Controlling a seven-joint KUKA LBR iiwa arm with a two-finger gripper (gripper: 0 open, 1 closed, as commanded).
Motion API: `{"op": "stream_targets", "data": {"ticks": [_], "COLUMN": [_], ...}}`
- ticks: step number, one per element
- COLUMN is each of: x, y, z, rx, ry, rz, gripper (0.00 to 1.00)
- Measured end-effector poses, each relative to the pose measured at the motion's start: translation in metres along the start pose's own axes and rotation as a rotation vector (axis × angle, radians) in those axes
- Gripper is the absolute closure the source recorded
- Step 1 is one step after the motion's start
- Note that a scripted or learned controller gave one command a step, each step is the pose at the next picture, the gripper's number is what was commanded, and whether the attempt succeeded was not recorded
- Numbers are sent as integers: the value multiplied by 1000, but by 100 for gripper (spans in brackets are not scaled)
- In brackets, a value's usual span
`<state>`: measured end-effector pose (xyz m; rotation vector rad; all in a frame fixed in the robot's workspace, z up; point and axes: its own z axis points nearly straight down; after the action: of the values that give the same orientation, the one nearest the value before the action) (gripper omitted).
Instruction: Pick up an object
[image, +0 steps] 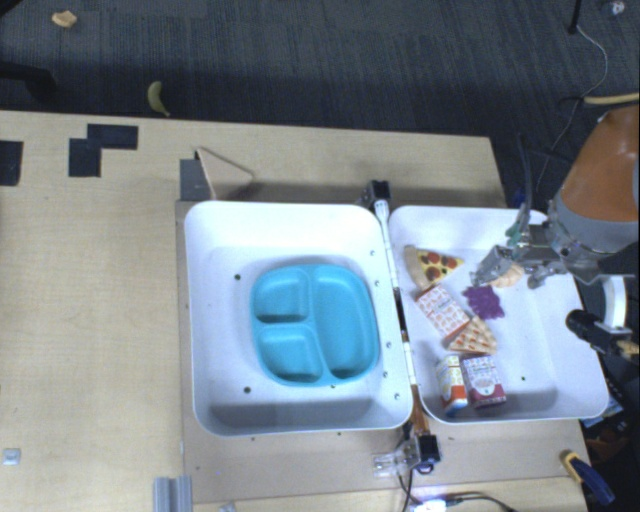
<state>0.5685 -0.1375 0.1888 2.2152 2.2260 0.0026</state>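
- Hand (512, 268): hangs over the upper part of the right bin (560, 405), right of frame centre, at the end of the grey arm with its orange band (608, 165). Whether its two prongs stand apart or together cannot be told; they blur into a pale object below them.
- Pale object (508, 277): a small tan piece lying directly under the hand. Nothing shows it clamped, so contact alone should not be read as a grasp.
- Purple piece (484, 300): just beside the pale object, lower left of it. Risk: a descending hand may nudge it, or trap both pieces and lift neither cleanly.
- Pizza slice (432, 266): near the bin's upper left wall, apart from the hand.
- Pink wafer (442, 308) and waffle wedge (472, 340): touching or nearly so, mid-bin. Flat items such as these probably give the hand little to bite on; a slip is likely.
- Two small cartons (470, 383): side by side at the bin's lower left, close to the wall, which could block one side of a grip.
- Left bin (215, 300): holds a blue divided tray (315, 322), well apart from the hand.
- Table (90, 330): light wood, carrying both bins.
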Motion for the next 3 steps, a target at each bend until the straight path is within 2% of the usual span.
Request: {"op": "stream_targets", "data": {"ticks": [1, 2, 3], "x": [-13, -12, -12], "y": [-18, -16, -16], "z": [90, 79, 79], "rx": [-9, -13, -13], "ry": [-2, -2, -2], "rz": [2, 0, 0], "gripper": [0, 100, 0]}}
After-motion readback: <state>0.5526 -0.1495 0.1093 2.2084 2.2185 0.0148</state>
